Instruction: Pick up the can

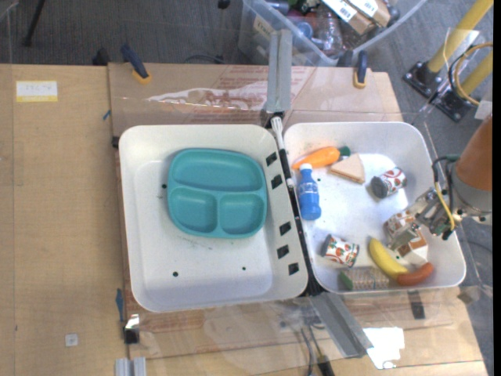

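Well, we have the one camera view from above, and in it the grey arm comes in from the right with its claw (406, 230) lowered into the right-hand white bin (407, 138), close to that bin's right wall. We cannot tell whether the claw is apart or together; its tip is a jumble of pale and dark shapes against the bin floor.

The can (387, 182) lies on its side above and slightly left of the claw, near it but apart from it, with its dark end turned left. A banana (383, 257) lies just below and left of the claw, and a red sausage-like piece (416, 274) sits below the claw, at the banana's lower end. Further left of the claw lies a white-and-red cylinder (339, 251) on its side.

Well to the claw's upper left we see a blue bottle (308, 193), a tan wedge (348, 168) and a carrot (317, 157). Far left of the claw, the other white bin (149, 233) holds a teal divided plate (217, 192). Both bins rest on the wooden worktop (55, 210).
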`<action>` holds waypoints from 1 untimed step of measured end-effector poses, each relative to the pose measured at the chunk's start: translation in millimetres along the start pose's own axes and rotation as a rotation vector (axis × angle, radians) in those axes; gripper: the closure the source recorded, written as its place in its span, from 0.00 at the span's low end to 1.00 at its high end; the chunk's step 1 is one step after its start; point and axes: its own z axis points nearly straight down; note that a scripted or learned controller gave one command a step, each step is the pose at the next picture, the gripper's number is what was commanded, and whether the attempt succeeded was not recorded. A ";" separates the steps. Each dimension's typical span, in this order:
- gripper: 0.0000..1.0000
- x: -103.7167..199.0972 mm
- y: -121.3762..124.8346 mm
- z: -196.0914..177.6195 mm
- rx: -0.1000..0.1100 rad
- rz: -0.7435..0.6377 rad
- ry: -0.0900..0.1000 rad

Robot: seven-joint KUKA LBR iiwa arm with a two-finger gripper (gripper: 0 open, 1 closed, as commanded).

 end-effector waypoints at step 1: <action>1.00 -2.3 1.5 -12.9 -0.008 0.005 -0.007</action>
